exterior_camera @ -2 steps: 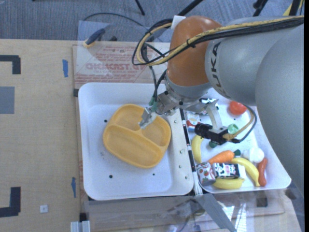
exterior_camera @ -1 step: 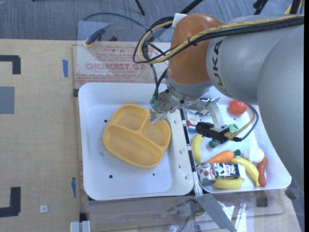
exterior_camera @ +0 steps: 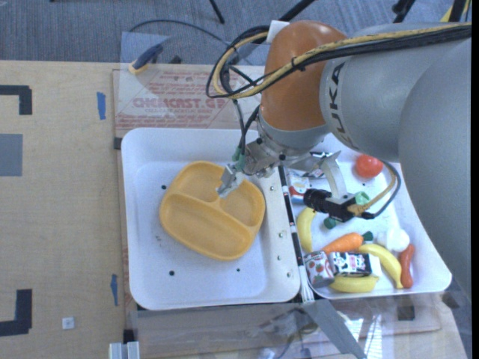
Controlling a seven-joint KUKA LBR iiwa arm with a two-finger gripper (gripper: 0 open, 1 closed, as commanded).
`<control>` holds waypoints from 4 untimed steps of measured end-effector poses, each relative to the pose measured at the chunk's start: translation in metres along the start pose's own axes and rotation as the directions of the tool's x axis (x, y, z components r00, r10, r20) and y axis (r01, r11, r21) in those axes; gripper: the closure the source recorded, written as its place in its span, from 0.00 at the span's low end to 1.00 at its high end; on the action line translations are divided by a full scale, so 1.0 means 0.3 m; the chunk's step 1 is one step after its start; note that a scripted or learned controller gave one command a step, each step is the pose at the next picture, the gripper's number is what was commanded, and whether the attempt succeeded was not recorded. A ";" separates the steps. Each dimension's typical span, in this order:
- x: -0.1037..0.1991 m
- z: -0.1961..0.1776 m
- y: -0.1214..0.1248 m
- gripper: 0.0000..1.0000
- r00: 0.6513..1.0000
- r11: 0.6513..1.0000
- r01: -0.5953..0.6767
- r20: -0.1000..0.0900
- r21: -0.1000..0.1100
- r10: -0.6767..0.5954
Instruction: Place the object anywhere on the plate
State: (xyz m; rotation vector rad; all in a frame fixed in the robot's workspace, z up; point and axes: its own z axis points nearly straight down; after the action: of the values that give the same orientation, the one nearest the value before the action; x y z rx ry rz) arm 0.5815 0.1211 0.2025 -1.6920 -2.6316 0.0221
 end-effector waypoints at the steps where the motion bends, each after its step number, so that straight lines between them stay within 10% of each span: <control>1: -0.003 -0.021 0.000 1.00 1.000 1.000 -0.002 0.000 0.004 0.002; 2: -0.226 -0.070 -0.205 1.00 0.944 0.943 0.331 0.004 -0.011 -0.331; 4: 0.301 0.156 -0.088 1.00 0.778 0.778 0.629 0.012 -0.011 -0.628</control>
State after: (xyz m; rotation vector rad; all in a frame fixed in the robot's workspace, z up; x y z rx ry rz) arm 0.5192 0.1921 0.1565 -0.7204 -3.0548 0.0023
